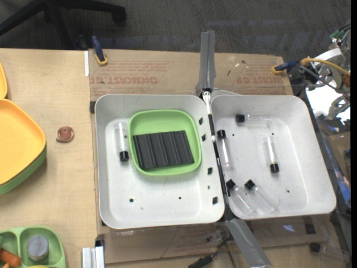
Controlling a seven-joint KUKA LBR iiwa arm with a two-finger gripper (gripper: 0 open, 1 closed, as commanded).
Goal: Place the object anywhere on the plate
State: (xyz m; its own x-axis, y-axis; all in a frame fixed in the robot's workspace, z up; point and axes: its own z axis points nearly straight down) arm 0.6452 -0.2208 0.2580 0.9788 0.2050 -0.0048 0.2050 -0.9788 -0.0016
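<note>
A green square plate (165,116) lies in the left white bin (156,202). A dark grey ribbed rectangular block (164,149) rests flat on the plate and covers most of its floor. A clear tube with a black cap (121,142) lies in the same bin, just left of the plate, cap toward the front. The right white bin (304,191) holds several more clear black-capped tubes, one near its middle (271,154) and one along its left wall (223,147).
Stacked yellow plates (17,144) and a small brown knob (65,133) sit on the wooden table at left. A green compartment tray (33,249) is at the bottom left. Blue clamps (99,53) hold the cardboard. Cables and hardware (329,74) crowd the right edge.
</note>
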